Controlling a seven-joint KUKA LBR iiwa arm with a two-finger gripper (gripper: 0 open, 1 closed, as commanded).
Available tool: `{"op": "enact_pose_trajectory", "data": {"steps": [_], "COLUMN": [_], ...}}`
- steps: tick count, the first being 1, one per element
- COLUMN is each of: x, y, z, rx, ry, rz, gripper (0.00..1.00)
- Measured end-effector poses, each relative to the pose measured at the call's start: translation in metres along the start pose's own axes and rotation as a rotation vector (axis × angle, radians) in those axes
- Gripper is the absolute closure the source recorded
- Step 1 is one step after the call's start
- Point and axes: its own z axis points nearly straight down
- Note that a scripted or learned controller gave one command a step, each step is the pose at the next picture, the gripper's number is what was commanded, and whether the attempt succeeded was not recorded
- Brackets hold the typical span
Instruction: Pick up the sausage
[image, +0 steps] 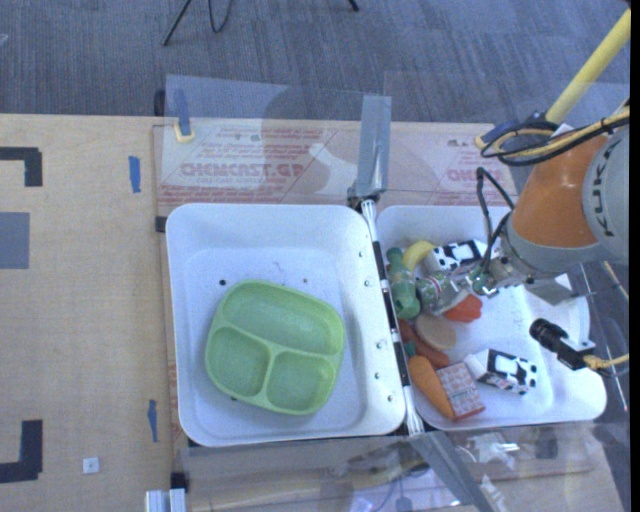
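A green three-part plate (275, 347) of smooth plastic is seen in the left bin (190, 235). In the right bin (585, 395), among crowded toy foods, a pale pink, rounded piece is judged to be the sausage (436, 329). It is wedged above an orange carrot (430, 385), its long axis seemingly slanted. The gripper (470, 285) is poised just up and to the right of it; whether it is spread or closed cannot be told.

A divided plate (275, 346) lies in the left bin (190, 235); toys crowd the right bin (580, 395).
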Motion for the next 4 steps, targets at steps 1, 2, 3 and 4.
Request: {"op": "enact_pose_trajectory", "data": {"steps": [1,2,3,4], "x": [0.0,0.0,0.0,0.0], "y": [0.0,0.0,0.0,0.0], "z": [0.0,0.0,0.0,0.0], "rx": [0.0,0.0,0.0,0.0], "ry": [0.0,0.0,0.0,0.0], "rz": [0.0,0.0,0.0,0.0], "gripper": [0.0,0.0,0.0,0.0]}}
